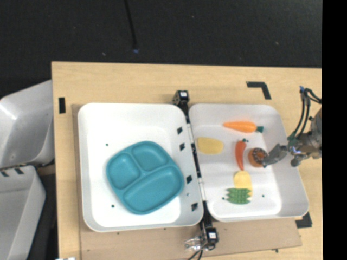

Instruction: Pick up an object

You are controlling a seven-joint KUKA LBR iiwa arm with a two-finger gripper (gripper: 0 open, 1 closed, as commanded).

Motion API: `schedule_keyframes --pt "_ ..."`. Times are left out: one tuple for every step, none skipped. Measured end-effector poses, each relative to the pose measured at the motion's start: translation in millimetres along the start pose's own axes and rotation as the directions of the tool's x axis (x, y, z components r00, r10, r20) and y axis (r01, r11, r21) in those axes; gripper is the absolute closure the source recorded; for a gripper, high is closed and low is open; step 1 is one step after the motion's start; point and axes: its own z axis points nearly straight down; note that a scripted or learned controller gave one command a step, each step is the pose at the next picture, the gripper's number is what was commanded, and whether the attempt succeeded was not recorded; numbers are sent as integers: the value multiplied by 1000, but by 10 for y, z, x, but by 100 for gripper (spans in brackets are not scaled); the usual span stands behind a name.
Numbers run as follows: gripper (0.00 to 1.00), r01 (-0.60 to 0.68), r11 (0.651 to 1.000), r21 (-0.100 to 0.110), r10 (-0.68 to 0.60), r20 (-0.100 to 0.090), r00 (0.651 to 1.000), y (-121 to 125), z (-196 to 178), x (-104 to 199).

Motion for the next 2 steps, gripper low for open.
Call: schedule_keyframes --pt "0 4 1000 -11 -4 3 1000 27 -60 4" --pt "0 2 1000 -8 -2 3 1000 17 363 -4"
